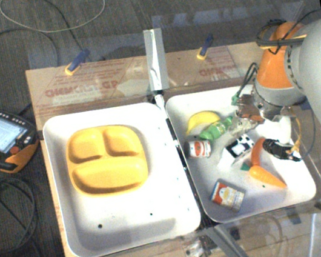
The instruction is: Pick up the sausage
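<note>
gripper [246, 117] sits low over the right bin [307, 191], can't tell its finger state, and the sausage [257, 152] lies just beside the carrot [267, 177] and black-white box [239, 146], so a grab risks the wrong thing.

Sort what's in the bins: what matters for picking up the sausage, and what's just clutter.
For the job:
sausage
gripper
right bin

Lying about:
yellow tray, in the left bin
lemon
green bottle
small can
carrot
red packet
</note>
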Motion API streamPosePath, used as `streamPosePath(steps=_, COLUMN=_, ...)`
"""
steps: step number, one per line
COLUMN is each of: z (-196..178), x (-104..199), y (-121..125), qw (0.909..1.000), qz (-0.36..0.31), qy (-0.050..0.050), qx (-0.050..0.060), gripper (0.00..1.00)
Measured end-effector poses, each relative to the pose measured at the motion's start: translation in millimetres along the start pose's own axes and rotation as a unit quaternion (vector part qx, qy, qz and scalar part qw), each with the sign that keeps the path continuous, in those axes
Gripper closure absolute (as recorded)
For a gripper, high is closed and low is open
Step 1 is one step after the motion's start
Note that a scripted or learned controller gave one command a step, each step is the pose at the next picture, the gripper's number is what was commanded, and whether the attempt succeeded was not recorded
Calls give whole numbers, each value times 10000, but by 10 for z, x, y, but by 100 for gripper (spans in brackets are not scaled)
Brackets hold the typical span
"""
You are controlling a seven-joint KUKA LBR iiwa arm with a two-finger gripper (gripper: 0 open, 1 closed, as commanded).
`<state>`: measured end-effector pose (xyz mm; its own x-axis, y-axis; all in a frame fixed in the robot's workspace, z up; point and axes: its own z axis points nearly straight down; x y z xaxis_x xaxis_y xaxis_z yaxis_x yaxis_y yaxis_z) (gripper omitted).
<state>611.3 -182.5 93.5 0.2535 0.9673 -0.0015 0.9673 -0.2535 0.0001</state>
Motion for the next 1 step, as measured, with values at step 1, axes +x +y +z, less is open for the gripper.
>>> streamPosePath(steps=1, z=-735, x=92, y=404, qw=9959, qz=910, qy=-12, qx=5, gripper=100)
